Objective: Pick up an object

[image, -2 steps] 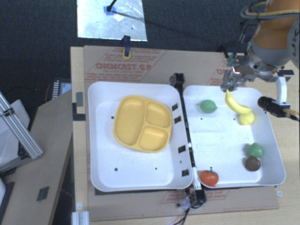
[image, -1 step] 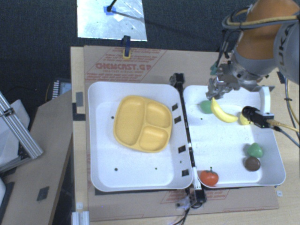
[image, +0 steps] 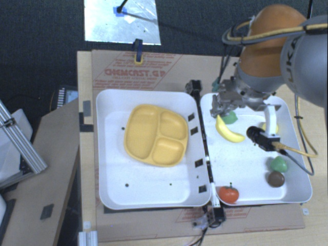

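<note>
Over the right bin [image: 294,137] hung the gripper [image: 221,108]; whether it gaped or pinched, I cannot tell. Just below it lay a yellow banana [image: 228,132], a green piece [image: 230,118] touching beside. Reaching seemed underway; next, I judge, descend squarely onto the banana and close.

Two white bins [image: 110,188], one yellow divided plate [image: 155,135], one banana [image: 228,131], one tomato [image: 228,194], two green items [image: 279,164] (one part hidden), one brown ball [image: 276,179].
</note>
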